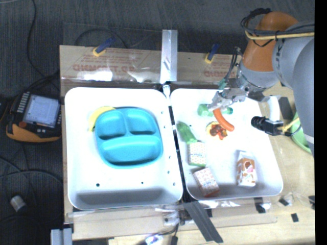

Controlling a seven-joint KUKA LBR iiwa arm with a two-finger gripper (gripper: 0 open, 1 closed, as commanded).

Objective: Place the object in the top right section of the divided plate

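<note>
From the camera view I see the two-finger gripper [223,102] low over the upper part of the right white bin [265,157], right of frame centre, with the grey arm and its orange band above it at the upper right. Its tips sit just beside the small orange sausage-shaped toy [224,120], which I take to be the task's thing, though the task does not name it. It lies tilted on the bin floor, one end up near the fingers and the other touching a small brown-and-red lumpy toy [218,130]. I cannot tell whether the fingers are spread or closed, nor whether anything sits between them.

I judge the sausage toy light, smooth plastic or rubber, a bit slippery and prone to roll. I would take it across its narrow middle, fingers square to its length.

The blue divided plastic plate [129,137] rests in the left white bin [82,182], left of centre, with a yellow object [97,115] peeking out at its upper left edge. Its top right section is the smaller compartment nearest the wall between the bins.

Lower in the right bin lie a green leafy toy [186,132], a green piece [204,109] by the gripper, two patterned boxes [197,153] [206,180] and a small carton with an orange picture [246,172]. Their print is too small to read, and so is the red lettering on the cardboard strip [102,65] across the top
</note>
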